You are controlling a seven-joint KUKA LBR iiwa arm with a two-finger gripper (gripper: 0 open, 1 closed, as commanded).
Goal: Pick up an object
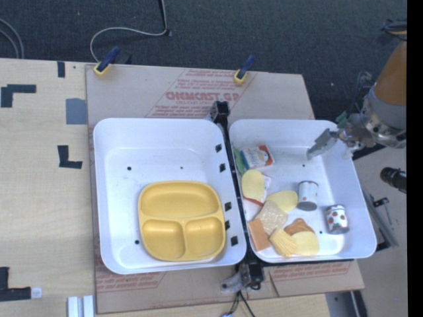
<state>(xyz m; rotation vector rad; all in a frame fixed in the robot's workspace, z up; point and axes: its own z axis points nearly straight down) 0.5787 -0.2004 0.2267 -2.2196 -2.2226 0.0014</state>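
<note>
The right bin (344, 170) holds several small objects: a green and red packet (255, 157), a yellow chip-shaped piece (253, 185), a pale yellow piece (285, 200), a beige cracker (271, 218), an orange slab (256, 235), a yellow ridged piece (294, 244), a grey can (307, 195) and a small patterned cup (336, 218). My gripper (322, 143) hangs over the bin's upper right part, above and right of the grey can, with nothing visibly between its fingers.
The left bin (115, 150) holds a yellow divided plate (180, 218). Both bins rest on a cardboard sheet (192, 94) clipped at the back by two clamps. The arm (386, 104) enters from the right over the right bin's far corner.
</note>
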